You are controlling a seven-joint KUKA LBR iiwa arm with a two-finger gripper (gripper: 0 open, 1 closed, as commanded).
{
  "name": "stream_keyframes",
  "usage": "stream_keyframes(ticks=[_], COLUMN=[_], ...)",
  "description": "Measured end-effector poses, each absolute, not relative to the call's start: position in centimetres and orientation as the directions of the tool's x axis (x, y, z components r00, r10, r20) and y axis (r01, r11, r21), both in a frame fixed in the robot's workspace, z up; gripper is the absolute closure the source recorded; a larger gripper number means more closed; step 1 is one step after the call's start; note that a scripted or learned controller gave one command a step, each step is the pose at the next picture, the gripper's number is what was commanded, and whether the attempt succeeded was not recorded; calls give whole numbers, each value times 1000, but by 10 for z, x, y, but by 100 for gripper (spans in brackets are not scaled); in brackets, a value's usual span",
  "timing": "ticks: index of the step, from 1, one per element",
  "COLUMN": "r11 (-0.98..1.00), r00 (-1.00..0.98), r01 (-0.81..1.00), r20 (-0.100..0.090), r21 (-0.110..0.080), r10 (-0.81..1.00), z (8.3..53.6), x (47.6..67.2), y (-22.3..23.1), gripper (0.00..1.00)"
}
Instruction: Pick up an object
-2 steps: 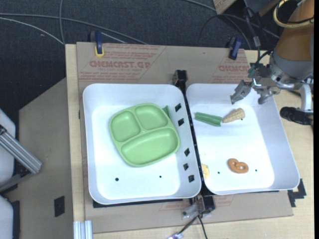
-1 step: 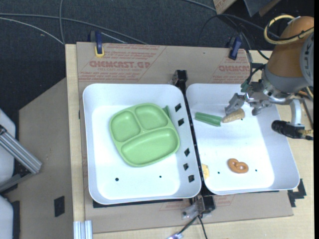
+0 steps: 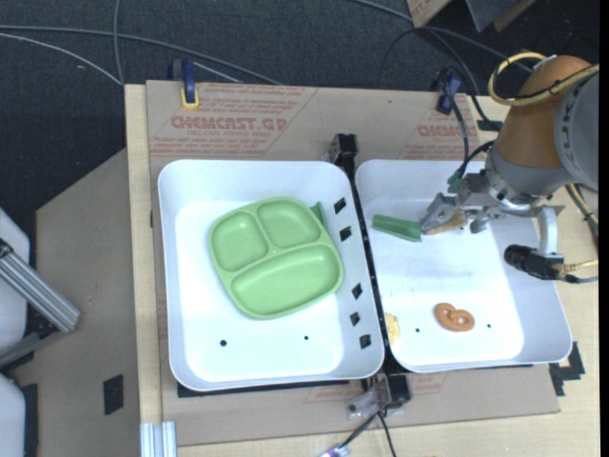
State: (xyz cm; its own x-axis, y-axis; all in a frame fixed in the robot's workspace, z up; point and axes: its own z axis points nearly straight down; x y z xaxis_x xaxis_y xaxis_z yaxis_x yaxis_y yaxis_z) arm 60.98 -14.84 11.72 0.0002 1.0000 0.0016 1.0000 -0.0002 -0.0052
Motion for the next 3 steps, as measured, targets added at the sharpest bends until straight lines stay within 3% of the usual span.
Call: stream_keyframes(ticks=[1,3], r11=[0,0], r00=[0,0], r01=[1000,1000], r20=[1,-2], r21=[1,7], r10=[1000,1000], z=[131,227], x=[611,611], y=[-148,-156], gripper=[100,100])
